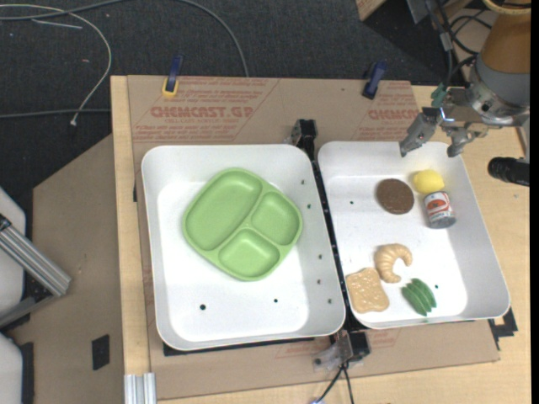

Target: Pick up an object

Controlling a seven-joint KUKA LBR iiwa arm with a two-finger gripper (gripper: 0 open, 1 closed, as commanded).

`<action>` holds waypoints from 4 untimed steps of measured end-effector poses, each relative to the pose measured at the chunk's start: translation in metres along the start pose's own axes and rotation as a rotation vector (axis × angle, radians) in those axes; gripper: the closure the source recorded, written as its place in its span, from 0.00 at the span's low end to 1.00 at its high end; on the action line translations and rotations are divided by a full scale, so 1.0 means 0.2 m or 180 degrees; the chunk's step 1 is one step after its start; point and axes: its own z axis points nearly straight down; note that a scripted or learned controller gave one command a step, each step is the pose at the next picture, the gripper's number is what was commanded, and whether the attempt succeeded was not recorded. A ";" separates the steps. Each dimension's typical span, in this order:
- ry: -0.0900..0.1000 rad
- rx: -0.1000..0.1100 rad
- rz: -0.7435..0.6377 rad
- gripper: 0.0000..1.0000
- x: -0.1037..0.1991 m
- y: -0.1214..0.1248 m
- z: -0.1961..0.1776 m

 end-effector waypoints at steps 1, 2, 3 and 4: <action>0.0002 0.0006 -0.0001 0.00 -0.02 0.04 0.28; 0.0002 0.0005 -0.0001 0.00 -0.01 0.06 0.58; 0.0002 0.0003 -0.0006 0.00 0.01 0.10 0.81; 0.0002 -0.0005 -0.0007 1.00 0.01 0.11 0.75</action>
